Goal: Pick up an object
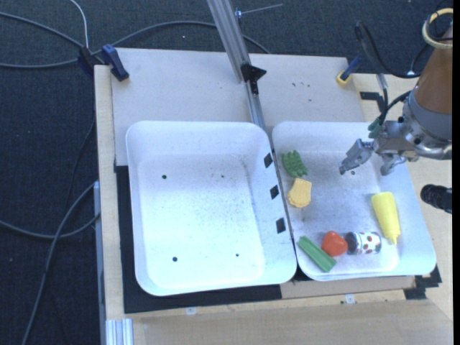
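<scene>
A grey KUKA arm reaches in from the right, its gripper (370, 161) hanging over the far part of the right bin (323, 131) with its two fingers spread apart and nothing between them. The closest candidate, a yellow corn-shaped toy (386, 216), lies toward the near side and slightly right of the gripper, its long axis running far to near with a slight tilt. A green leafy piece (293, 164) and a yellow chunk (300, 192) sit well to the left by the bin's wall. Along the near rim lie a green stick (316, 254), a red piece (333, 244) and a spotted cylinder (363, 242). The left bin (144, 139) sits alongside.
</scene>
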Tool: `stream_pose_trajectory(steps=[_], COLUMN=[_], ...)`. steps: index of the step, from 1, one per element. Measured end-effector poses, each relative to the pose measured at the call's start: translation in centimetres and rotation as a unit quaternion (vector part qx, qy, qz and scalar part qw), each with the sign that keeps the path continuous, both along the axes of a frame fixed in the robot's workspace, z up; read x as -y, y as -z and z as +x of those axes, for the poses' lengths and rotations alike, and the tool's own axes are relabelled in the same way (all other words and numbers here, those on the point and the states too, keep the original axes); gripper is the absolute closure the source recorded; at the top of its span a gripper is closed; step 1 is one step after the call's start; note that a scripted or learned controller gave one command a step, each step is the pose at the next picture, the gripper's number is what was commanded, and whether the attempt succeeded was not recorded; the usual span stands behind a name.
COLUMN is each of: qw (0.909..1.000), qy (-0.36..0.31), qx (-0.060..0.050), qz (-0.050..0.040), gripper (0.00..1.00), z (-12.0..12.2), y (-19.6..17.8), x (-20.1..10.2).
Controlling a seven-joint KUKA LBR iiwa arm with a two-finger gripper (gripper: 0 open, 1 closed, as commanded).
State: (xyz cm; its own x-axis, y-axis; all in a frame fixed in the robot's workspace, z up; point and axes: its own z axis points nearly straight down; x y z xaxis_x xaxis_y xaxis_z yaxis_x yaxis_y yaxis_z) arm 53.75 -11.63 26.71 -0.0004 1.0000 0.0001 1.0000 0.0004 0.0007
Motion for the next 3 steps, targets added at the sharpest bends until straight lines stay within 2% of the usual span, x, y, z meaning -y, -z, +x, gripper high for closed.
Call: stream_pose_trajectory(steps=[1,2,3], qw=[1.0,1.0,1.0], qy=[0.0,0.0,0.0], qx=[-0.004,0.0,0.0], qz=[0.0006,0.0,0.0001], gripper=[0.0,1.0,0.0], z=[-0.5,-0.3,-0.3], y=[17.6,16.1,16.1], x=[-1.3,-1.2,-1.2])
